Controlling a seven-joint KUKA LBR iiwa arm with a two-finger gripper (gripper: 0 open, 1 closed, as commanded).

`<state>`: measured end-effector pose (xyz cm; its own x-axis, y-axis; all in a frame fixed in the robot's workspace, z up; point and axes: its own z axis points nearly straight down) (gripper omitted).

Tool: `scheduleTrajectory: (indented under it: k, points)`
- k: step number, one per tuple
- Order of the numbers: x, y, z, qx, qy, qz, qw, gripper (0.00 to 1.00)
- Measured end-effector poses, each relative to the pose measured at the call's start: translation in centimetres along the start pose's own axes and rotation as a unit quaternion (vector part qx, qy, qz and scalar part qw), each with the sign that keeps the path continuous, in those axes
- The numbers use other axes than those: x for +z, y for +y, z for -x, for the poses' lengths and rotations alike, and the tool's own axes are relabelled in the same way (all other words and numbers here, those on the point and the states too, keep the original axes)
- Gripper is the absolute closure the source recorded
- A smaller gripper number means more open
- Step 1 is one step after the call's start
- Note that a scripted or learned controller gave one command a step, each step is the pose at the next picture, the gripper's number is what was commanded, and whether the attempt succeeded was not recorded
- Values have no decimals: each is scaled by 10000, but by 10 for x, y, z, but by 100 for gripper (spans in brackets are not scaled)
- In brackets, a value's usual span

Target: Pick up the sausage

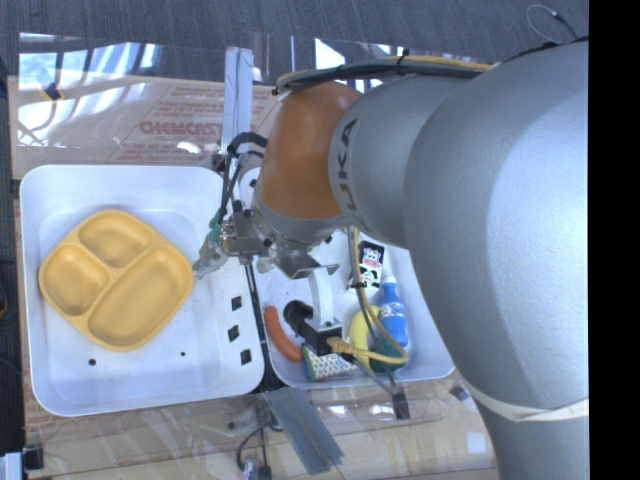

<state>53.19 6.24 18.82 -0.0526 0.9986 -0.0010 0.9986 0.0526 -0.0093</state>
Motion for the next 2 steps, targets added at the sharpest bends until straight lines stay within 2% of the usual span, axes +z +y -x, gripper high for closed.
scheduleTrajectory:
  k: [1, 2]
  points:
    - [-1, 23, 109, -183, 4, 16, 9998, 0]
    - [-46, 20, 87, -284, 8, 15, 9996, 0]
